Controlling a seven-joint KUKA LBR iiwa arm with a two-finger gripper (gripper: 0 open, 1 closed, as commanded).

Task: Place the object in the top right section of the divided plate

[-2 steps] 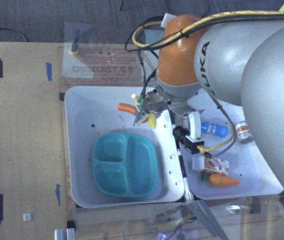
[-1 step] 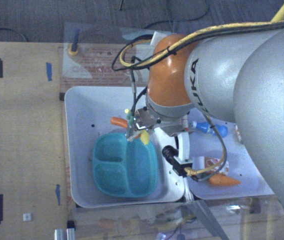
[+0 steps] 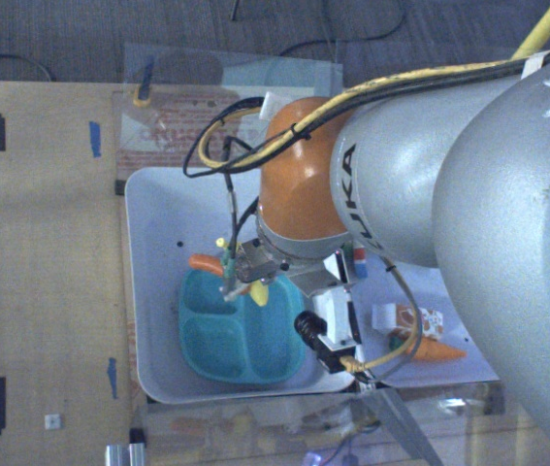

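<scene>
I count one teal divided plate (image 3: 236,343) in the white bin (image 3: 153,260) below me; only one bin is plain to my sight. The plate has three sections that I can make out. Near its upper rim lie one small orange carrot-like piece (image 3: 206,263) and one yellow piece (image 3: 259,294). To the right, past my arm, I count one larger orange carrot (image 3: 435,350) and one small white packet (image 3: 385,316). On the table I see three strips of blue tape (image 3: 94,139).
</scene>
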